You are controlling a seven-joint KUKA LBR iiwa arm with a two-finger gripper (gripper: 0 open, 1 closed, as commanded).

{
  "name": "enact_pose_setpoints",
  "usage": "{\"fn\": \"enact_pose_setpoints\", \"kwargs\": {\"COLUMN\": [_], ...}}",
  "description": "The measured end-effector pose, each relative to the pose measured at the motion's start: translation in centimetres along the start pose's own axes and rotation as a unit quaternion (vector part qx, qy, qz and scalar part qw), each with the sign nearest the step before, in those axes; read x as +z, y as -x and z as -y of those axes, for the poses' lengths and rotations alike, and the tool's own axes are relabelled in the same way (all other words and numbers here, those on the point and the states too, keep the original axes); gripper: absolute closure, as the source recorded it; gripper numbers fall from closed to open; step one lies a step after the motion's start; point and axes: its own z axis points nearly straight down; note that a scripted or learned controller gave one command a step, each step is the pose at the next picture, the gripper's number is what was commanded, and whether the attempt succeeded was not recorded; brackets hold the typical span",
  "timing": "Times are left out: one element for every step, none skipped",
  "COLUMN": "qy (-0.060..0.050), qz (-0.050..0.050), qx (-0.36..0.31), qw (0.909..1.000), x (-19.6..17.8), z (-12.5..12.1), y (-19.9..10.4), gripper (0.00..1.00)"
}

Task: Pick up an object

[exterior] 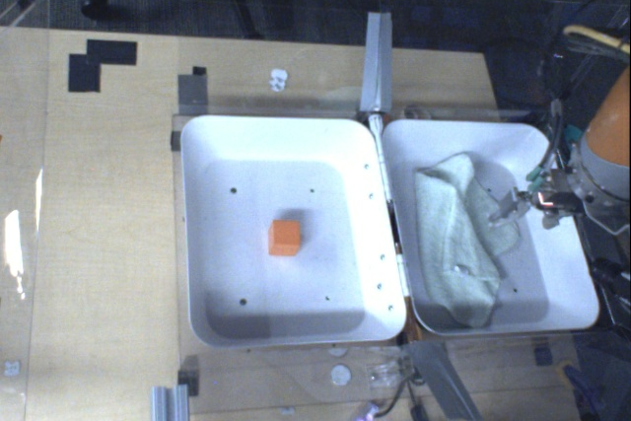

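Two shallow white bins share the table: your claw point(520, 203) hovers, prongs slightly parted, gripping nothing, over the crumpled grey-green cloth point(455, 237) at right; the small orange cube point(285, 238) lies left.

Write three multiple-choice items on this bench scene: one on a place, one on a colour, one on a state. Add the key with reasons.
1. Where is the cube?
A. left bin
B. right bin
C. on the bench

2. What colour is the cube?
A. blue
B. orange
C. green

3. How does the cloth lie?
A. neatly folded flat
B. hanging over the rim
C. crumpled inside the right bin

Key: 1 A, it sits on the floor of the left bin. 2 B, it is plainly orange. 3 C, it lies rumpled in the right bin, beside the gripper.
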Motion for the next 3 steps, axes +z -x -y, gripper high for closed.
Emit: {"fn": "enact_pose_setpoints", "kwargs": {"qy": [0.006, 0.006, 0.001], "qz": [0.001, 0.001, 0.0], "qx": [-0.052, -0.052, -0.05], "qw": [0.9986, 0.9986, 0.9987], "x": [12.1, 11.1, 0.7], "z": [-1.0, -1.1, -4.9], "y": [-0.9, -1.0, -5.8], "gripper": [0.0, 1.0, 1.0]}}
